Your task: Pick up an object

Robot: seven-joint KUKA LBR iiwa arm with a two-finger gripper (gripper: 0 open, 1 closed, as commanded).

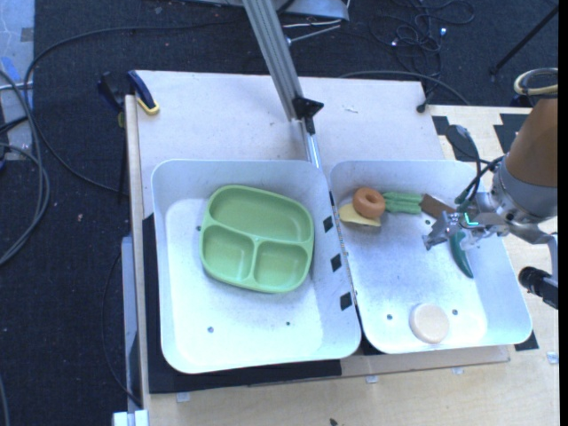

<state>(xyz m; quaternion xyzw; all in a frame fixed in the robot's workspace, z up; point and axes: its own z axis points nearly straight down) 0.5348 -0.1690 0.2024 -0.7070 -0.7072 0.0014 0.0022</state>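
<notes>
My gripper (449,232) hangs low over the right side of the right bin (497,322), reaching in from the right. A dark green curved object (464,257) lies directly below and slightly right of it, its upper end hidden under the gripper. Whether it is touched or held I cannot tell. At the far end of the same bin sit a brown donut (369,203) on a yellow piece (358,221), a light green piece (403,204) and a small brown block (434,206). A cream round disc (430,323) rests near the bin's front edge.
The left bin (177,327) holds a light green divided plate (258,238). A slanted metal pole (277,51) comes down to the junction between the bins. Black clips (339,260) line the shared edge. Cables lie on the dark floor around the bench.
</notes>
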